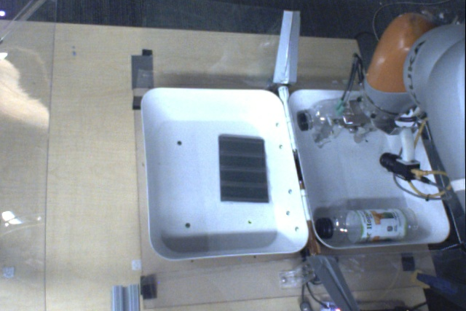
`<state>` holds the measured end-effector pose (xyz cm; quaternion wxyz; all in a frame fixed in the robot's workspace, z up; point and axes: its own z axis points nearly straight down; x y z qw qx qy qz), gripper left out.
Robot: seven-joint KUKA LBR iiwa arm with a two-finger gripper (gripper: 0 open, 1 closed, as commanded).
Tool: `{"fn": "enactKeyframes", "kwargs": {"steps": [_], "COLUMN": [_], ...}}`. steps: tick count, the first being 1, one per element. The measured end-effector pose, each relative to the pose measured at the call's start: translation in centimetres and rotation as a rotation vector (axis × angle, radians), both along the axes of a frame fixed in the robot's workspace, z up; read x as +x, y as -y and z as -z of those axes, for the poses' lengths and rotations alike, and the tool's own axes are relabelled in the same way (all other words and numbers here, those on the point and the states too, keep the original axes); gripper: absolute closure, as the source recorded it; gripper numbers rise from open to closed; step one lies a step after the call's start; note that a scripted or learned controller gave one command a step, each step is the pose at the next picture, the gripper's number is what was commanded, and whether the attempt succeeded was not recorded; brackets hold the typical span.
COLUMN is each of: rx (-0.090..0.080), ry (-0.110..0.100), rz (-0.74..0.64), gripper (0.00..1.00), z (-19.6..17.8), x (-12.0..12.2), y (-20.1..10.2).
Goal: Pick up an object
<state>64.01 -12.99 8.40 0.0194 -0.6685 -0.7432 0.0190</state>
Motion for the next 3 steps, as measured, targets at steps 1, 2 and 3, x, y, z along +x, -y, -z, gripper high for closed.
{"fn": "enactKeyframes", "kwargs": {"steps": [1,2,3], "rx": [-0.004,-0.007,-0.013], "ry": [0.061,0.001,-0.017], "rz": [0.206,0.071,-0.038], "gripper": [0.0,0.0,0.0], "z": [-7.1,-1.3,-0.1], "x": [-0.8,0.4,0.8], "y": [6.3,5.1,4.4]}}
